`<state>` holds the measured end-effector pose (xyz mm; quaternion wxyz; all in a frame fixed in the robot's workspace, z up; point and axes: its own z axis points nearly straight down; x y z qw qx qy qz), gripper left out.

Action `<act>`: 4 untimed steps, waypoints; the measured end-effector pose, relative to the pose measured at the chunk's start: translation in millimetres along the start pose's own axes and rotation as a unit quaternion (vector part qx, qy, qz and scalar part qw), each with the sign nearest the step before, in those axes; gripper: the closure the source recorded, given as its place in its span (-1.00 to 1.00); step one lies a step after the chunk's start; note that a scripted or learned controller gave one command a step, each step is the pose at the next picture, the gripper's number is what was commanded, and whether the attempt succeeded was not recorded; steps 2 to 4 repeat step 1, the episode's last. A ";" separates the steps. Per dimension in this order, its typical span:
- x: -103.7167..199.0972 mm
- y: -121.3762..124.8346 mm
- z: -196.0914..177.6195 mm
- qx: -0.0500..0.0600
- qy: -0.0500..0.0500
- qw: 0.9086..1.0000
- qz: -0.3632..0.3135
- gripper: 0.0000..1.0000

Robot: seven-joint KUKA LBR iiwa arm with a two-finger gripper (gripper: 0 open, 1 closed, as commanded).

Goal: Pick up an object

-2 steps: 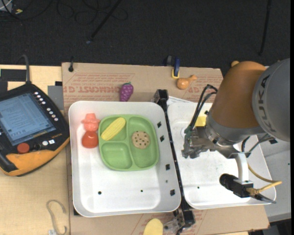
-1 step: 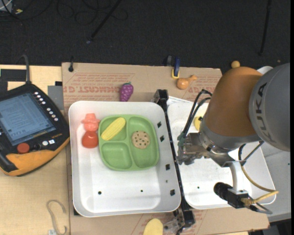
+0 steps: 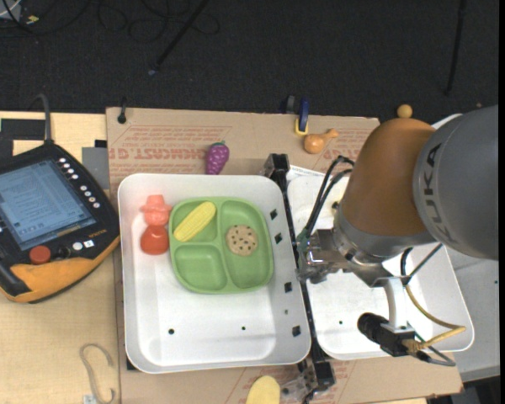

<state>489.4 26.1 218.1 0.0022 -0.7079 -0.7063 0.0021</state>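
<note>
**Toys Sit Left of My Arm**

While my arm (image 3: 404, 200) hangs over the right bin (image 3: 454, 305), the corn (image 3: 193, 220) and cookie (image 3: 241, 240) lie on the green plate (image 3: 204, 273) in the left bin (image 3: 143, 326). I cannot tell how the jaws stand.

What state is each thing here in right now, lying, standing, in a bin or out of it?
green tray: flat in the left bin.
corn: lying in the tray's upper left compartment.
cookie: flat in the tray's upper right compartment.
red figure: in the left bin, beside the tray.
purple grapes: outside the bins, on cardboard.
arm: over the right bin.
</note>
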 end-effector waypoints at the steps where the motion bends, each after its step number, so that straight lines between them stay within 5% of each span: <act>1: -4.1 -9.3 -6.0 -0.001 0.000 1.000 -0.002 1.00; 4: -4.1 -9.3 -6.0 -0.001 0.000 1.000 -0.002 1.00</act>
